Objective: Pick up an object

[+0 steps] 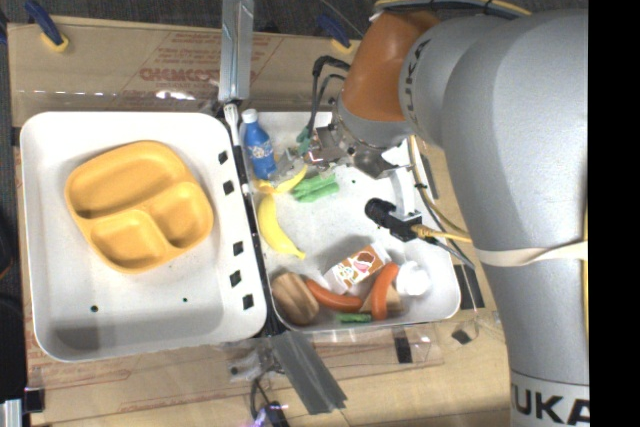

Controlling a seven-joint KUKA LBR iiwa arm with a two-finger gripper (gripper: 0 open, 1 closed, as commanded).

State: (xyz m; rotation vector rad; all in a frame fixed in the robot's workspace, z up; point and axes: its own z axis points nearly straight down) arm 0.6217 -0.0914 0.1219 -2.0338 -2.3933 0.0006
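The gripper (318,153) hangs low in the right bin (440,300), near its back left corner; whether it grasps anything cannot be told. Just beside it lie a blue bottle (259,147) with a white cap, a green piece (318,188) and a banana (274,223). Toward the front sit a small carton (357,269) with an orange printed label too small to read, a carrot (337,298) and a brown round item (294,296). The left bin (60,315) holds a yellow divided tray (140,203). The arm's base (545,400) reads "UKA". Cardboard (190,60) behind bears mirrored red print.
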